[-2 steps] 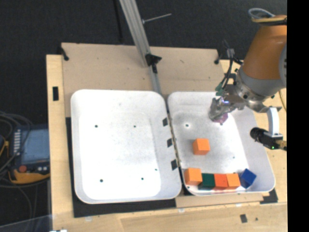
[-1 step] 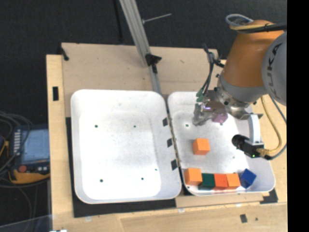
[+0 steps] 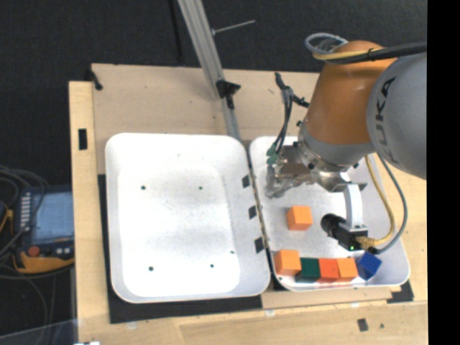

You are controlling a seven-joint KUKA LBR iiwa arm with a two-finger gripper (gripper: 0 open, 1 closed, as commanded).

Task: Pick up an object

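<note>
Here the orange cube [image 3: 300, 217] lies just beside the fingers [image 3: 276, 185].

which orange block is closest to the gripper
The lone orange block in mid-bin, just below the gripper; the other orange blocks sit in the row along the bin's near edge.

left bin [image 3: 176, 214] (white) | metal rail [image 3: 208, 56] | handheld pendant [image 3: 44, 228] left of bench

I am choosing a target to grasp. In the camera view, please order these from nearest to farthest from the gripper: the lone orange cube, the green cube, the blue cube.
From the gripper:
1. Lone orange cube, mid right bin.
2. Green cube, bottom row.
3. Blue cube, row's right end.
</note>
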